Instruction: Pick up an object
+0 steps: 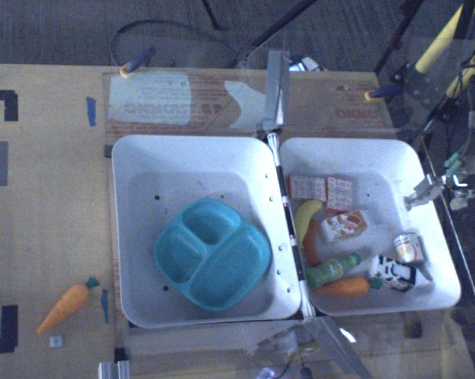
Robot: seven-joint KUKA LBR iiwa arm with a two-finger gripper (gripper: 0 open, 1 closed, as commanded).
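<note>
Two shallow white plastic bins sit side by side. The left bin [134, 164] holds a teal three-compartment plastic plate [212, 253]. The right bin [395, 160] is crowded toward its near-left corner: a yellow toy banana [306, 215], a green plastic bottle [332, 270], an orange toy carrot [344, 287], a small tin can [407, 248]. The metal gripper [427, 189] hangs over the right bin's far-right edge, apart from them all; how it is set I can't tell.

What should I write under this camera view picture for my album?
A round teal divided plastic plate sits in the left white bin; toy foods crowd the right white bin; an orange toy carrot lies outside.
</note>
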